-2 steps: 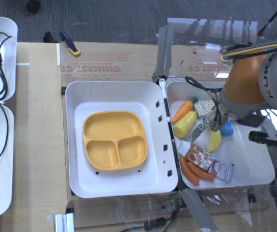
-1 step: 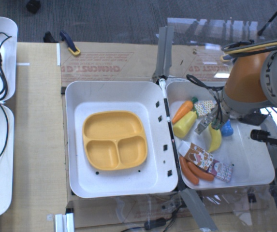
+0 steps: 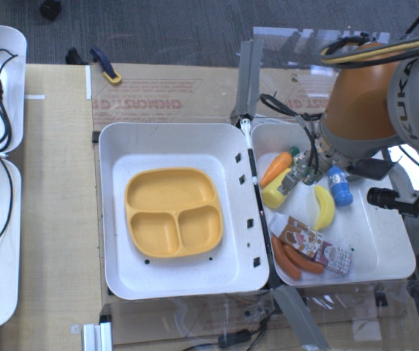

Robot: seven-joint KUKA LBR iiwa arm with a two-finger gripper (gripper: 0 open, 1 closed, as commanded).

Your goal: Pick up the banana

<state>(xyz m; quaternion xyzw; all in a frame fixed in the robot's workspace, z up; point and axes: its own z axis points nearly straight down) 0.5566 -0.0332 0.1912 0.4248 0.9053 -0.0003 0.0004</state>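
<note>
Camera view, bench w/ two white bins side by side. Left bin [image 3: 114, 196]: holds a yellow three-compartment tray [image 3: 172, 210], lying flat near bin centre, nothing visible in its compartments.

Right bin [image 3: 392, 258]: several items. Banana [image 3: 325, 207] lies roughly mid-bin, curved, long axis running far-to-near, free on bin floor, not between any fingers. Blue bottle [image 3: 338, 186] just beside banana's far end, on the side toward bin's right edge. Carrot [image 3: 276, 168] near bin's left edge, far half, tilted. Yellow block-like item [image 3: 273, 194] just below carrot, by left edge. Snack packet [image 3: 316, 246] in near half, slanted; two sausages [image 3: 295, 258] beside it toward near-left corner, touching or nearly so.

Arm [image 3: 366, 101] w/ orange band enters from right, over far part of right bin. Gripper [image 3: 302, 172] sits low betw. carrot and blue bottle, close to the yellow item, apart from banana. Finger state: cannot tell, tips too cluttered to read.

Bench cardboard surface [image 3: 165, 97] beyond bins carries a blue-yellow clamp [image 3: 105, 66] near far-left.
</note>
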